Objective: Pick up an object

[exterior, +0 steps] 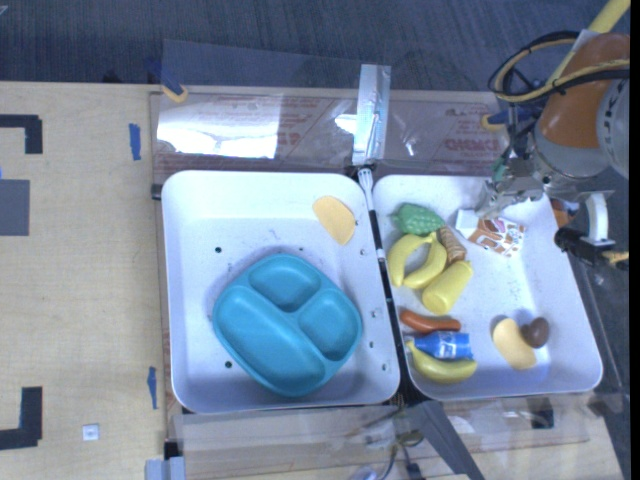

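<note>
Gripper (512,183) at the right bin's (575,298) far corner; grip state cannot be told. Small white-and-orange packet (497,235) lies just below it. Bananas (415,258) and green leafy piece (417,217) sit farther to its left.

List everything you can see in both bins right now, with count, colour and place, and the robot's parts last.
bins: 2, white, side by side
divided plate: 1, blue, left bin
yellow piece: 1, left bin, upper right
green item: 1, right bin top
bananas: 2, yellow, right bin
sausage: 1, orange-red, right bin
blue pack: 1, near front banana
carton: 1, white-orange, right bin
arm: 1, grey-orange, right
hand: 1, above carton
</note>
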`<move>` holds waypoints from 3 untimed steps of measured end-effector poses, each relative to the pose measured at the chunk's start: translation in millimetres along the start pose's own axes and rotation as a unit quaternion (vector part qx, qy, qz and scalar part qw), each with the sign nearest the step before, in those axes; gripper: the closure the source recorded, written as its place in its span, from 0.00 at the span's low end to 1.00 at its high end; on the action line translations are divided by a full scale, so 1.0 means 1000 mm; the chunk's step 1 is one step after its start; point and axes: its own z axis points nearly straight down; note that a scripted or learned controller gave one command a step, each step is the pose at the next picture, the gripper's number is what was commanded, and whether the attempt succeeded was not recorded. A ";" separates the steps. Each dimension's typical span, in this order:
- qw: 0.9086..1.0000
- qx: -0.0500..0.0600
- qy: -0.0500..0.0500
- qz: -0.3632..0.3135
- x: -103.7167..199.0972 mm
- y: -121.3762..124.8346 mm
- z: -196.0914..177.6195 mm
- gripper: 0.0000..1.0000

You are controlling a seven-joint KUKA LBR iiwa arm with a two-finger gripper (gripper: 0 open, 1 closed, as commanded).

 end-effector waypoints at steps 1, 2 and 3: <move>1.000 0.002 0.000 0.000 0.000 -0.001 0.002 0.00; 0.999 0.008 0.002 -0.053 0.001 -0.021 0.038 0.00; 0.999 0.007 0.001 -0.053 0.000 -0.019 0.028 1.00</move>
